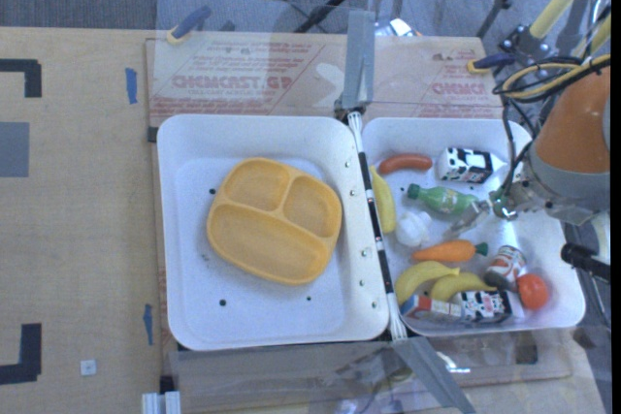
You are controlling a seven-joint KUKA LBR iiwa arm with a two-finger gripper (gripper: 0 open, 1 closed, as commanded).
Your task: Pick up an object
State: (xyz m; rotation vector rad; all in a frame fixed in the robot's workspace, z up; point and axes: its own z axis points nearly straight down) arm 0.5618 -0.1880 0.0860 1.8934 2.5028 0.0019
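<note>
The right bin point(572, 310) holds several toy items. Among them are a red sausage point(405, 163), a black-and-white cow point(466, 166), a green bottle point(441, 200), a carrot point(444, 252), two bananas point(439, 282), a small can point(506, 264) and a tomato point(533, 291). My gripper point(488, 211) reaches in from the right and sits low over the middle of this bin. It is just right of the green bottle and above the carrot. Nothing shows as held.
The left bin point(184, 305) carries a yellow divided plate point(275, 220). A third banana point(384, 199) and a white lump point(412, 228) lie along the right bin's left wall. A sauce bottle point(433, 307) and a cow-print carton point(485, 306) rest at its front. Cables hang at the upper right.
</note>
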